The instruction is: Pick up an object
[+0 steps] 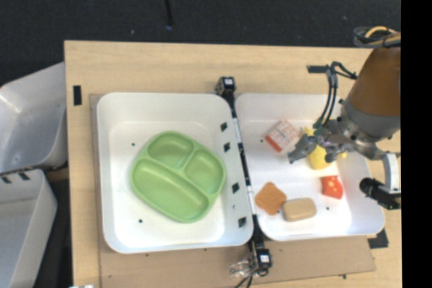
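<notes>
The pincer (312,148) hangs low over the yellow toy (317,157) in the right bin (270,229), at 3 o'clock on the tabletop (155,67); I cannot tell its grip, so it might bump the toy away.

Right bin (270,226): crowded. Obstacles: checkered packet (283,135) toward the far left, yellow object (317,157) centre, red block (331,187) to its right and nearer, brown wafer (270,197) and tan block (299,209) touching along the near side. Bare floor along the far wall and in the near-right corner.

Left bin (111,212): green divided plate (178,175) fills the middle; open margin all round.
</notes>
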`<state>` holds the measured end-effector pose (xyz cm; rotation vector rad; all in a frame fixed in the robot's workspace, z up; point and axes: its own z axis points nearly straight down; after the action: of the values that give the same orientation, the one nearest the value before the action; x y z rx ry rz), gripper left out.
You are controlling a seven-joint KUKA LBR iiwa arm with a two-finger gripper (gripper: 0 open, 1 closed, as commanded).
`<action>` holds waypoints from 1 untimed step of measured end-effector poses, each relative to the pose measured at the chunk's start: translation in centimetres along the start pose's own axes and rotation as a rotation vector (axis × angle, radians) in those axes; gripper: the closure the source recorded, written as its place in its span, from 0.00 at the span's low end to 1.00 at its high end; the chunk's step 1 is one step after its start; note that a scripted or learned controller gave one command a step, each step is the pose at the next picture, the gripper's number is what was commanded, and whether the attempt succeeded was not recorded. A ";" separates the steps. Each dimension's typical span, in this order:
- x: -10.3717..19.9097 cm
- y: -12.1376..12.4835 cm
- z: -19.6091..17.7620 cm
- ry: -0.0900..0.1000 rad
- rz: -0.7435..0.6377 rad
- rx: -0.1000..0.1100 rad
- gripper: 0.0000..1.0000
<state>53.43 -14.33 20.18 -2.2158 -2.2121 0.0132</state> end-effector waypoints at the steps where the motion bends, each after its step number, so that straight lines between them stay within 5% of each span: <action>1: 0.0 0.3 -0.7 -0.002 -0.003 -0.014 0.00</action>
<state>53.73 -14.31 20.92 -2.2204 -2.2234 0.0004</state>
